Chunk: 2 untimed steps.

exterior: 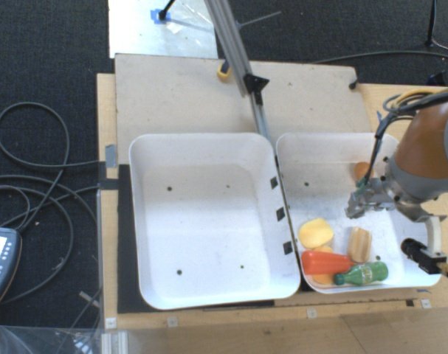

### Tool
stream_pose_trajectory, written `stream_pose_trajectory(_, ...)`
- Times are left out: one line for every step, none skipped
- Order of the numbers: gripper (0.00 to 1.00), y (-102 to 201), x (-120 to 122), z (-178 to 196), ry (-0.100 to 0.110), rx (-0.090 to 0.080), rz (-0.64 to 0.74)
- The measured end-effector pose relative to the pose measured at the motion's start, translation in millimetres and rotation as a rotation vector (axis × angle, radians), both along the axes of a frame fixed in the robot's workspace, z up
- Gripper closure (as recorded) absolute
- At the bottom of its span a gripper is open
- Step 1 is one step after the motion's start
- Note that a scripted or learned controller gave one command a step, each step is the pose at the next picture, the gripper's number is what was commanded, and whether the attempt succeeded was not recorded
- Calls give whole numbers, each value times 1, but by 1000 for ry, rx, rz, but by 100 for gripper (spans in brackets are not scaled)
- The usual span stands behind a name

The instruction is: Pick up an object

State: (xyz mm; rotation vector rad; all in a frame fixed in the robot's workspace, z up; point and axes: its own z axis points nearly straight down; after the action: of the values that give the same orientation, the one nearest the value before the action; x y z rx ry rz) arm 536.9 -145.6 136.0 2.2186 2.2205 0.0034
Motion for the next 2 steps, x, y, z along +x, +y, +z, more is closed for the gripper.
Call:
stream_pose_trajectory(100, 5, -4, 60, -4, -1, 5)
stream_pose_trajectory(100, 1, 6, 109, -4, -2, 5)
